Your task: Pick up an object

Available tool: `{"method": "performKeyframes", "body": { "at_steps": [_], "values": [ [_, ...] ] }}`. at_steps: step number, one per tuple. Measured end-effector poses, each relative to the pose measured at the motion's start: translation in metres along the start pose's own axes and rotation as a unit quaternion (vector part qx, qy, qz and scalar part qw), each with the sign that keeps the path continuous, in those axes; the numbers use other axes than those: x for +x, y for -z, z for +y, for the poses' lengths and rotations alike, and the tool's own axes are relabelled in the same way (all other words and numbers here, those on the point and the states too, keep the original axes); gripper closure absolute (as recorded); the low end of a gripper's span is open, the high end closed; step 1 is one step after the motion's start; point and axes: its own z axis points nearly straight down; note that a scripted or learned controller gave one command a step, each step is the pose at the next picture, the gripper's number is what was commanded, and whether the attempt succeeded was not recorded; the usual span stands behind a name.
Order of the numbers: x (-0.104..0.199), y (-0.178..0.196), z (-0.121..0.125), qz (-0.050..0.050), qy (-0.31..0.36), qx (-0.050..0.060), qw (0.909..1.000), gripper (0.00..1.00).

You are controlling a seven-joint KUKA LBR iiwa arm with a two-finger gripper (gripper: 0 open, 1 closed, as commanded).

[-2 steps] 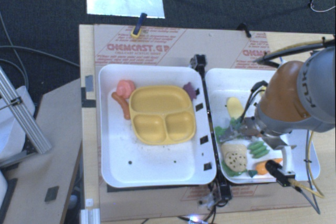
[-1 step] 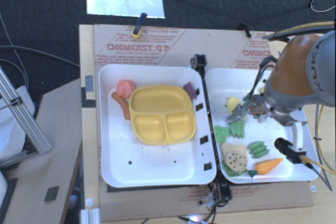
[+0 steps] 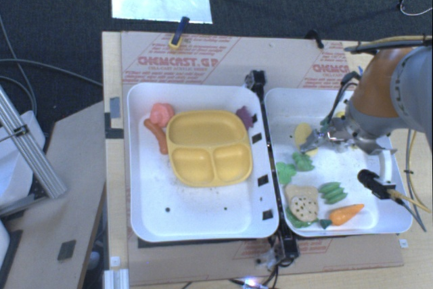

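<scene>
The grey arm with its orange band reaches in from the right over the right bin, one of two shallow white bins side by side on the counter; its end effector is low over the upper left part of that bin, its tip just beside a small yellow piece, perhaps touching it, though contact cannot be made out; whether the end effector is open or closed cannot be told from this angle, and nothing can be seen held in it; below the tip lies a green leafy piece, with a second green piece near the bin's left wall; further toward the front edge sit a tan speckled cracker, a cluster of green pods and an orange carrot, all well apart from the end effector; the left bin holds a yellow divided tray, with a pink piece and an orange-red sausage shape at the tray's left edge and a purple piece at its upper right corner.
</scene>
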Motion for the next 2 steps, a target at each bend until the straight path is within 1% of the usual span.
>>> {"method": "performKeyframes", "body": {
  "at_steps": [1,2],
  "values": [
    [0.037,0.002,-0.037,0.002,0.003,0.003,1.0000,0.00],
    [0.062,0.002,-0.055,0.002,0.003,0.002,1.0000,0.00]
  ]
}}
